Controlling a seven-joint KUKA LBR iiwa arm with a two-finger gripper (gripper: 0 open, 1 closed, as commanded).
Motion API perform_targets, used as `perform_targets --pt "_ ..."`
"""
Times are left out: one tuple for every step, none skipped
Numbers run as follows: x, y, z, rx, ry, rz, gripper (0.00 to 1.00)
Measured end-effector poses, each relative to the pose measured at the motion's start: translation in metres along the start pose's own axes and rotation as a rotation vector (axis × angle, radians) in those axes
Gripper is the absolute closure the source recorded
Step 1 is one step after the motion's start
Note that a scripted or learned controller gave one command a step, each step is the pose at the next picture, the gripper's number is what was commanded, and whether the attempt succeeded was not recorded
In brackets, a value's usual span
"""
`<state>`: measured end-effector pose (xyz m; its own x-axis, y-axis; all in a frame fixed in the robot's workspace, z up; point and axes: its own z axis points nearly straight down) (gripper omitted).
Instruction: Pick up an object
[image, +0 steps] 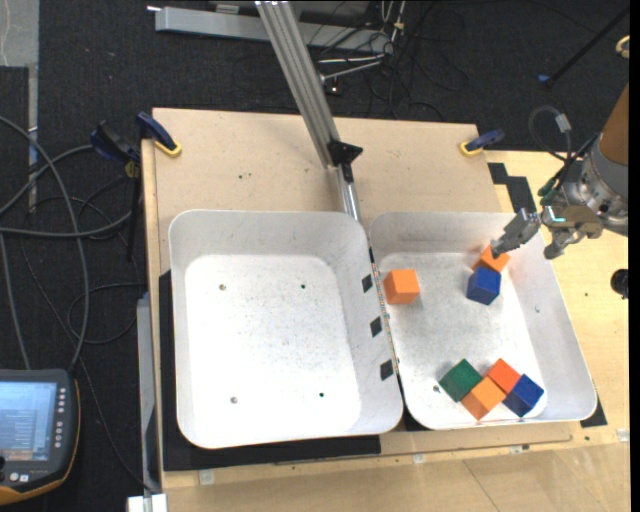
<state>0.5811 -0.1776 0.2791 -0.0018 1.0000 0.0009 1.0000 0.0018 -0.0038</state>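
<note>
From the one camera above the bench, two shallow white bins sit side by side on a pale wooden board. The left bin (265, 330) shows its speckled floor. The right bin (560, 330) holds all the blocks.

Near the right bin's left wall lies a lone orange cube (402, 285). Toward its upper right, a blue cube (483, 286) sits with a small orange block (492, 260) touching its upper edge, seemingly resting partly on it, though the slant makes that hard to judge. At the bin's lower right, four blocks huddle together: a green cube (461, 380), an orange cube at the front (484, 398), an orange-red cube behind it (503, 376) and a dark blue cube (523, 394), each touching its neighbour.

The arm reaches in from the right, and its gripper (535, 232) hangs over the right bin's upper right corner. One grey finger (512, 233) slants down toward the small orange block, its tip just beside or touching it; the other points down farther right, so the fingers stand spread apart with nothing between them.

A handheld control pendant (35, 430) with a lit screen lies at the lower left; its screen text is too small to read. No brand or label is legible anywhere. Blue clamps (155, 130) grip the board's far corners.
</note>
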Motion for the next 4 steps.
perform_targets --pt "0.0 0.001 -0.002 -0.004 -0.001 -0.001 0.0" --pt "-0.004 0.0 0.061 0.002 0.0 0.003 0.0" --pt "-0.012 -0.002 0.109 0.001 -0.001 0.003 0.0" --pt "-0.018 -0.008 0.156 0.001 0.0 0.003 0.0"
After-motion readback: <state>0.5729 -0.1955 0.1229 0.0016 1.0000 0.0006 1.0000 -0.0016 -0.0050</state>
